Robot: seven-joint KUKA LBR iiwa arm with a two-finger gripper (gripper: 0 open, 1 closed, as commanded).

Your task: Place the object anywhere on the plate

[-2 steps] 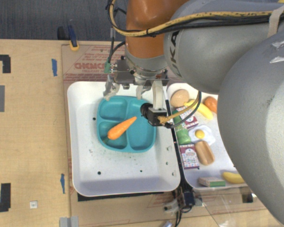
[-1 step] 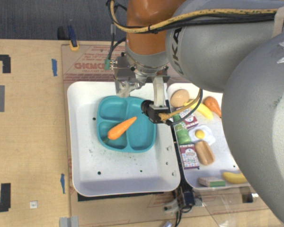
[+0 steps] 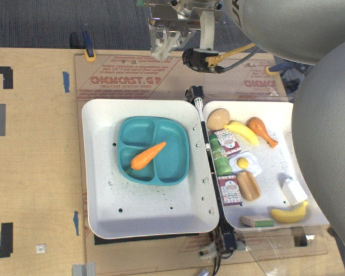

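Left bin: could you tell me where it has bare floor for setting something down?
The left bin has bare floor in front of the teal plate and a strip on its left. The plate carries a carrot. The right bin is crowded.

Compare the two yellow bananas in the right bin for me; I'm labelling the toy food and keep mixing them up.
The upper yellow plastic banana lies near the bin's far end, between the tan egg-shaped piece and the orange drumstick; the lower yellow plastic banana lies at the near edge, beside the white block. The upper one runs diagonally, the lower one nearly level with its tips curling upward. Both are yellow, curved toy pieces.
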